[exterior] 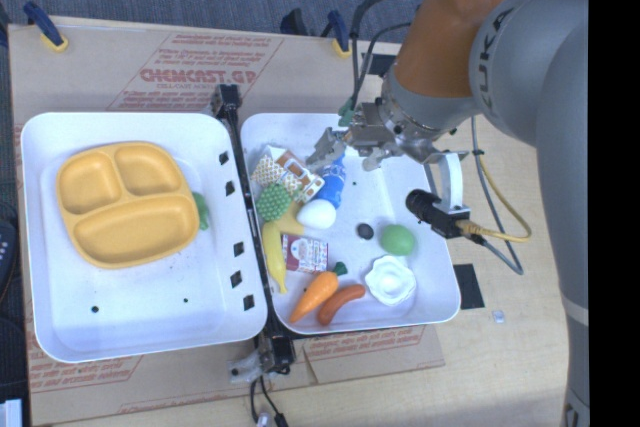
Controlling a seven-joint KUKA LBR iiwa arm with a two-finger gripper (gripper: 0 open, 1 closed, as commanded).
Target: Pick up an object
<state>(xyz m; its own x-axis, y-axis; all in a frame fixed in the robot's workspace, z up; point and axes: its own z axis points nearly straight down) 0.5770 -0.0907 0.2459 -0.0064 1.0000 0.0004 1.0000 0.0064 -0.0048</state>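
My gripper point(341, 143) hangs low over the back of the right bin point(435, 300), just above the blue end of a white and blue bottle point(324, 203) that lies tilted there. Right beside it, to the left, are a brown and white snack packet point(291, 173) and a green textured piece point(272, 203). Nearer the front lie a banana point(272, 253), a red and white packet point(307, 255), a carrot point(315, 293), an orange-red sausage point(343, 302), a white cup point(390, 280) and a green ball point(397, 239). Nothing visibly hangs from the gripper.
The left bin point(150, 325) holds a yellow divided plate point(125, 205) with a small green thing point(203, 212) at its right edge. A small dark item point(366, 232) lies mid right bin. A black cable plug point(430, 211) hangs from the wrist over that bin's right side.
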